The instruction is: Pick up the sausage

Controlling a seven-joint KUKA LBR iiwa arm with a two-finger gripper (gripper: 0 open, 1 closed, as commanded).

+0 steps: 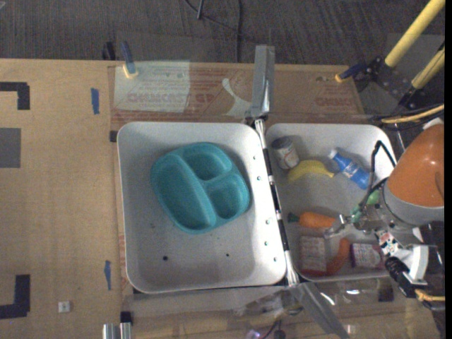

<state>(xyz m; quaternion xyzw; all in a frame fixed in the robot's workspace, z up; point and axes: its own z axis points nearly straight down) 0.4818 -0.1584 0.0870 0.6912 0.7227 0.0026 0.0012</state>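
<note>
- Sitting on the tabletop (56, 189): two white bins, the left bin (141, 260) with a teal divided plate (201, 187).
- Right bin (321, 131): can (285, 152), banana (311, 169), blue bottle (349, 167), carrot (318, 221).
- Pincer (351, 221) hangs just right of the carrot, can't tell if it's open.
- Sausage (340, 255) lies near the front wall, ungripped.

a robotics lab or test bench: a plywood bench (56, 189) marked with black squares and blue tape, two white bins (134, 260) fixed side by side, loose cables on grey carpet (318, 13), and a grey-and-orange industrial arm (420, 179) reaching in.
</note>
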